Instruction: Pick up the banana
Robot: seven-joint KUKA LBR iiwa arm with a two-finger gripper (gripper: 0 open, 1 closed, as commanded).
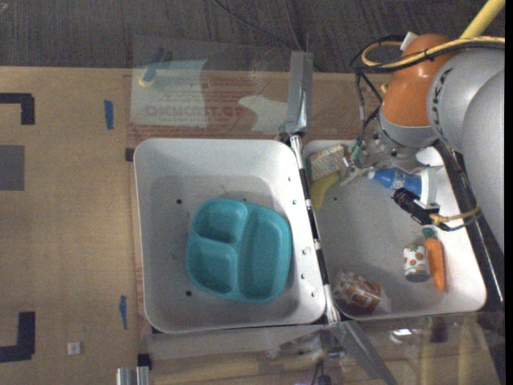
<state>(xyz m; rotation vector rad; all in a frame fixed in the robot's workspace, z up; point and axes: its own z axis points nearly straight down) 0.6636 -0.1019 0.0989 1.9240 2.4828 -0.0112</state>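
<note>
Two bins: side by side on the counter [72,239], the left bin [160,295] nearer the counter's left edge, the right bin [465,287] at its right edge under the arm [473,95]
Left bin: holds a teal divided plate [238,249] lying flat near its middle
Banana: the banana [322,189] looks like the pale yellow shape at the right bin's upper left corner, pressed against the wall shared with the left bin; partly hidden, so its full outline is hard to read
Neighbour above: a small pale box-like packet [326,162] touches or overlaps the banana at the far corner
Claw: the claw [358,165] sits low over that same corner, just beside the banana; whether its fingers are apart or together I cannot tell, as the wrist covers them
Hold: nothing can be seen gripped, so the banana counts as not yet picked up
Other items, right bin: a blue-and-white object [398,180] just under the wrist, a small patterned cup [415,262] touching a carrot [436,263] near the right wall, a brown round packet [357,291] at the near left corner
Risk, wall: the banana lies tight to the bin wall, so one finger may land on the rim or wall and slide off instead of closing round it
Risk, wrong item: the packet is so close that the claw may catch it instead of, or together with, the fruit
Risk, slip: a curved, smooth fruit taken near its end would likely swivel or drop on lifting
</note>
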